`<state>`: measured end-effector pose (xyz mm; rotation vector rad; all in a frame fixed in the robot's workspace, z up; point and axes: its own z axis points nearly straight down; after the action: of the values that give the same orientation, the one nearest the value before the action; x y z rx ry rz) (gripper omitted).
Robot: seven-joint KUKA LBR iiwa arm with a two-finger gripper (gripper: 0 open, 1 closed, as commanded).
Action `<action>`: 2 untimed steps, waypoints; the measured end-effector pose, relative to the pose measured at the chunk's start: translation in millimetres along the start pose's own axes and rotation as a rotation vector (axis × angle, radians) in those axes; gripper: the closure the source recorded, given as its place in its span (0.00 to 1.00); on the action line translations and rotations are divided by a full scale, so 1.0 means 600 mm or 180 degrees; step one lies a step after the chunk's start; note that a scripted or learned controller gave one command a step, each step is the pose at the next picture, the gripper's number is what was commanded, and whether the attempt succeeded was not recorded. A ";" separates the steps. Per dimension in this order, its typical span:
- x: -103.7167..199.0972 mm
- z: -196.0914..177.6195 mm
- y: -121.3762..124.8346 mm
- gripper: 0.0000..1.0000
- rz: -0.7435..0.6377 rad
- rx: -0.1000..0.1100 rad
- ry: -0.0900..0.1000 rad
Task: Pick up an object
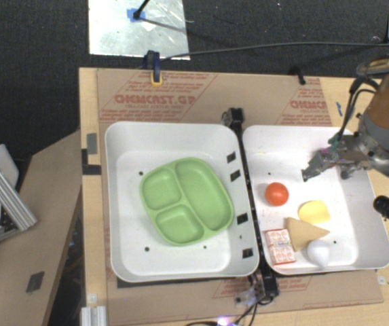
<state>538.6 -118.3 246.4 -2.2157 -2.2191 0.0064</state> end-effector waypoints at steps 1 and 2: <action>0.000 -0.007 0.003 0.00 -0.0005 -0.0026 -0.0004; -0.012 0.083 -0.008 0.00 0.0002 -0.0011 -0.0003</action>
<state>533.2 -125.8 196.4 -2.2187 -2.2205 0.0034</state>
